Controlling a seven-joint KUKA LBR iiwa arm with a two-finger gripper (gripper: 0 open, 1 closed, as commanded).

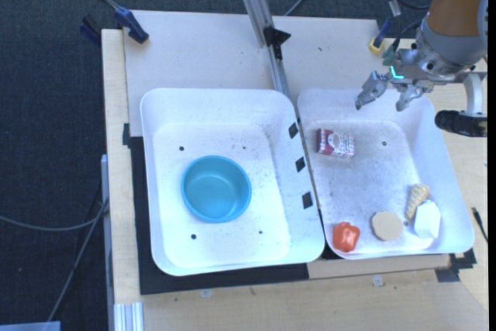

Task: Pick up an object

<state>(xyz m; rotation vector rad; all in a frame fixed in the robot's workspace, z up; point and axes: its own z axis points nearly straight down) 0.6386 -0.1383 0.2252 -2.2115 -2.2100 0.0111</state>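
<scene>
My gripper (386, 97) hangs over the far edge of the right bin (364, 190), fingers spread apart with nothing between them. A red-and-white packet (335, 143) lies below and left of it in the bin's upper part. Along the bin's near edge sit a red pepper (346, 236), a round tan biscuit (387, 226), a small tan cone-shaped piece (418, 200) and a white object (427, 220).
The left bin (170, 244) holds a blue bowl (216, 188). A slanted metal pole (256, 4) comes down to the gap between the bins. Blue clamps (132, 23) grip the bench's far left corner.
</scene>
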